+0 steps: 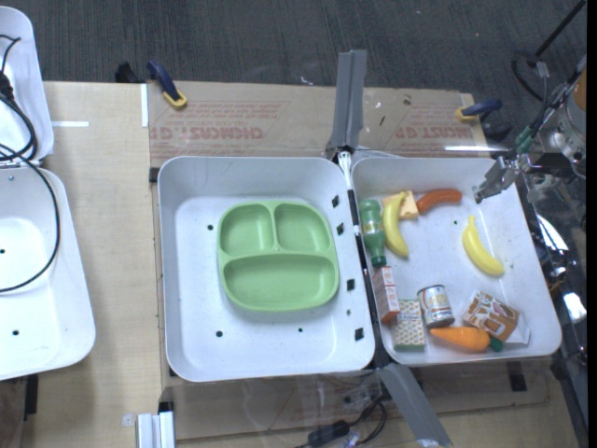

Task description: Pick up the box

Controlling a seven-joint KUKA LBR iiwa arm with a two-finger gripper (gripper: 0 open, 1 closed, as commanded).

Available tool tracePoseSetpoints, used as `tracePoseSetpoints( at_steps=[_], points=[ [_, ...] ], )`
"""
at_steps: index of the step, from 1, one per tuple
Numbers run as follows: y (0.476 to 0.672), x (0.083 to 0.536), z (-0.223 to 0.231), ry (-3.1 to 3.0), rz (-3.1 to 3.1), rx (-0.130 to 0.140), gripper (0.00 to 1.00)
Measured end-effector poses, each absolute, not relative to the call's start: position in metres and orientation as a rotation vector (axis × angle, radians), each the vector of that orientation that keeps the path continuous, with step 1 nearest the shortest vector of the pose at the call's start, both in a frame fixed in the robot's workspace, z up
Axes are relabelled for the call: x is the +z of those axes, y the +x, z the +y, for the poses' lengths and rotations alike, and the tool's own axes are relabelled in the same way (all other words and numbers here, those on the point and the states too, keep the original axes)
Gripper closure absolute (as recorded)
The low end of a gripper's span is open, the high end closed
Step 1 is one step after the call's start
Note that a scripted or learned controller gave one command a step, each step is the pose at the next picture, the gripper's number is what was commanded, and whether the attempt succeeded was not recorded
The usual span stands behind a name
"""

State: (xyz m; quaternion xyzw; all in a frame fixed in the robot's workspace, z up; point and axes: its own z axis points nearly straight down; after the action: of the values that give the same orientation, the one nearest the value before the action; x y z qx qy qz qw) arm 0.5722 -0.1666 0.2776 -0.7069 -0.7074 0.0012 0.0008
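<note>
Box first: a small red and white rectangular carton (385, 294) lies flat near the left wall of the right-hand shallow white bin (522, 208), just beside a pale green packet (409, 325) and a small tin can (434, 306). Nothing has lifted it yet, so the whole pick seems left to do. The two-finger gripper (488, 188) hangs well apart from it, by the bin's far right corner; whether its jaws stand apart or together I cannot tell. Both bins rest on a brown wooden bench (242, 119) over dark carpet.

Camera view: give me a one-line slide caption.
Tool hovers over the right bin's far edge; box lies near the divider; green plate sits in the left bin.
</note>
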Motion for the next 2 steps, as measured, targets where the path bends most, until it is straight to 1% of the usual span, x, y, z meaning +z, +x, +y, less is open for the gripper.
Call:
tracePoseSetpoints(
  at_steps=[1, 2],
  points=[
    [0.5041, 0.1623, -0.1018, -2.507, -1.888, 0.006, 0.0],
    [0.5043, 0.1707, -0.1028, -2.51, -1.883, 0.008, 1.0]
  ],
)
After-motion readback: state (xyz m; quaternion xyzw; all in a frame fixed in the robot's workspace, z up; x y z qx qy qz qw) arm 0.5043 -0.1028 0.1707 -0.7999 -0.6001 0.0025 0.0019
